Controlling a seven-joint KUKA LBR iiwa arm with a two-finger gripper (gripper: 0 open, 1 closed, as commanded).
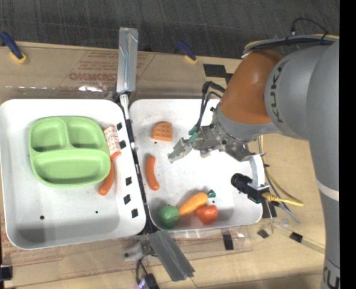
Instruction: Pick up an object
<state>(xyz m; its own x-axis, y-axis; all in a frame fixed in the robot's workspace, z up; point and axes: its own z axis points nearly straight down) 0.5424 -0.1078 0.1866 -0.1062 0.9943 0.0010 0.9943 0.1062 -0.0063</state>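
Nearest me in the right bin [165, 110] I see a green ball-shaped toy [168, 215], a carrot [193, 203] and a red tomato-like piece [207, 214] bunched together, touching. Left of centre lies an orange sausage [151, 173], alone and easiest to take. Farther back sits a waffle [162, 131]. My gripper [179, 151] hangs over bare floor between sausage and waffle, with nothing between its fingers; I cannot tell whether they are spread or pressed together. I'd go for the sausage, closing across its short width. The wrist hides the bin's right side. In the left bin [15, 161], a green tray [69, 149] covers part of a second sausage [107, 182], with a small packet [112, 139] just beside it.
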